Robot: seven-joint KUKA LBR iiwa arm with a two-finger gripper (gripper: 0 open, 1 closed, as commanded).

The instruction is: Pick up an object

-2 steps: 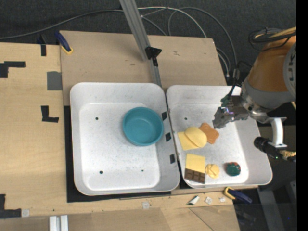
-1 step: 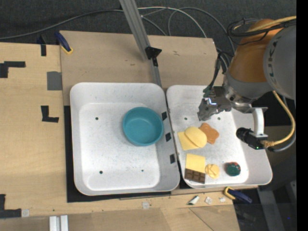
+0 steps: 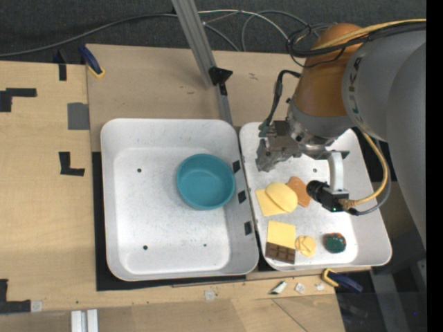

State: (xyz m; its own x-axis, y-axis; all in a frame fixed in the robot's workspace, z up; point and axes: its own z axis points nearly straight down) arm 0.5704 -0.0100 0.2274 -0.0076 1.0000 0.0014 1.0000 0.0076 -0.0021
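My gripper [image 3: 268, 159] hangs over the upper left part of the right bin [image 3: 367, 254], just above a yellow rounded piece [image 3: 280, 196] lying on a yellow slab. An orange piece [image 3: 299, 187] lies right beside it. Nearer the front lie a yellow and brown block [image 3: 281, 241], a small yellow round piece [image 3: 305, 245] and a dark green and red round thing [image 3: 335, 242]. Nothing shows between the fingers.
A blue bowl [image 3: 205, 180] stands in the left bin [image 3: 131, 206], towards its right side. A grey pole [image 3: 201, 47] slants up from the bins' far edge. Cables run along the back of the bench.
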